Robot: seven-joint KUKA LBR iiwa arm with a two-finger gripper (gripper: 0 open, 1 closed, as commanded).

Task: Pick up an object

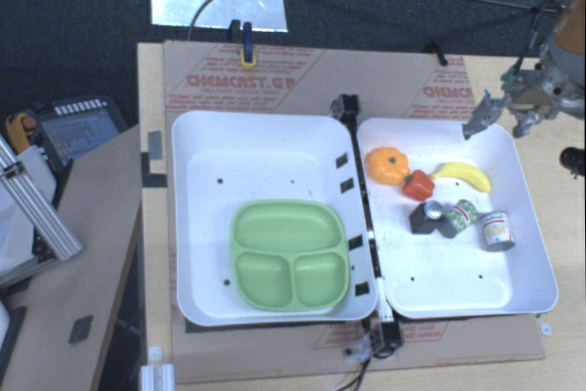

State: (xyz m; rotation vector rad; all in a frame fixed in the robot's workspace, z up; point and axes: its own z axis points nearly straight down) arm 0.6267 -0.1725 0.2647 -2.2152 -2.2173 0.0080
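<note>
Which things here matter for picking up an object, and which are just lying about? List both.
For the job: gripper, banana, orange pumpkin, red pepper, two small cans, dark grey object.

Lying about: green divided plate, yellow clamp, pendant.

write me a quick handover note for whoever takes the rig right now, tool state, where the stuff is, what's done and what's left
Tool: open, holding nothing, above the far right corner of the right bin.
Right bin: orange pumpkin, red pepper, banana, dark grey object, a lying can and a second can, all clustered in the far half.
Left bin: green divided tray.
Done: no pick yet.
Left: descend, close on one object, lift. The banana lies nearest the tool.
</note>
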